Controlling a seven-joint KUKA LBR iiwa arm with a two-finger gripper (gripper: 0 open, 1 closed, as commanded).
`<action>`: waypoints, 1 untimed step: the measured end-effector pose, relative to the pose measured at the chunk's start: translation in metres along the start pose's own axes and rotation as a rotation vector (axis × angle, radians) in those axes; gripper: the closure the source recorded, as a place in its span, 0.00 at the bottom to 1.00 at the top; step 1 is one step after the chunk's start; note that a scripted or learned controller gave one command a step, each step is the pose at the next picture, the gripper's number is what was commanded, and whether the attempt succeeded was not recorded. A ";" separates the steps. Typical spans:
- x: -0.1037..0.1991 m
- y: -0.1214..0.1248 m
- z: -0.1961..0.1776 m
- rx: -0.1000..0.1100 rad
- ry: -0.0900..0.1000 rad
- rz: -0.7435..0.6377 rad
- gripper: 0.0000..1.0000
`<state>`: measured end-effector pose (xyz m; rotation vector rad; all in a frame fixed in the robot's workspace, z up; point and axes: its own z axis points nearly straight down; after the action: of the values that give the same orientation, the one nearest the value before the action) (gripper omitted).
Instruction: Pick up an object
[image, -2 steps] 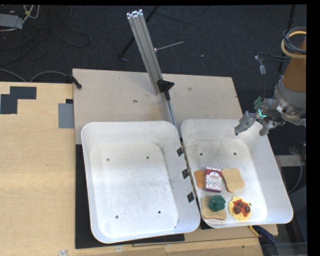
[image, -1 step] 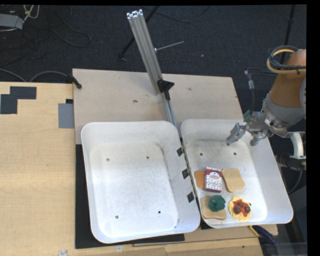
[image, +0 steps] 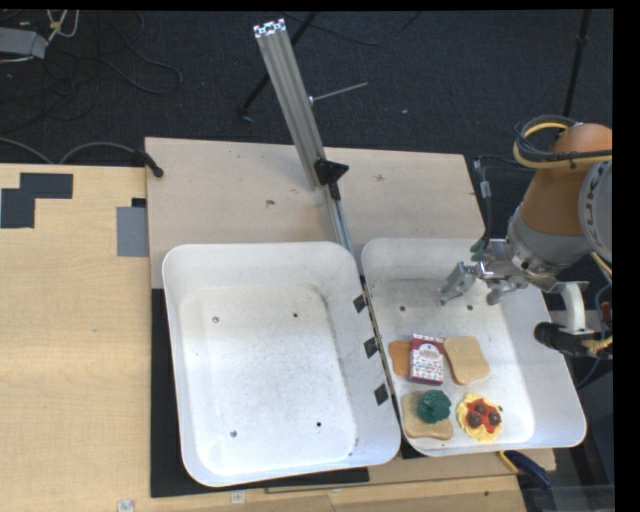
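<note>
Several small objects lie in the near part of the right bin: a red and white carton resting over tan bread slices, a green lump on another tan slice, and a yellow piece with red spots. My gripper hangs over the bin's far half, up and to the right of the carton, well apart from all objects. Its two fingers are spread with nothing between them.
The left bin sits beside the right one, with black clips along the shared edge. A slanted aluminium bar rises behind the bins. The arm's orange band stands at the right.
</note>
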<state>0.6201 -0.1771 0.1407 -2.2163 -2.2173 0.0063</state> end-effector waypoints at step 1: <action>0.001 0.000 0.052 -0.004 -0.001 0.002 0.00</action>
<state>0.6198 -0.1759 0.0891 -2.2209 -2.2170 0.0030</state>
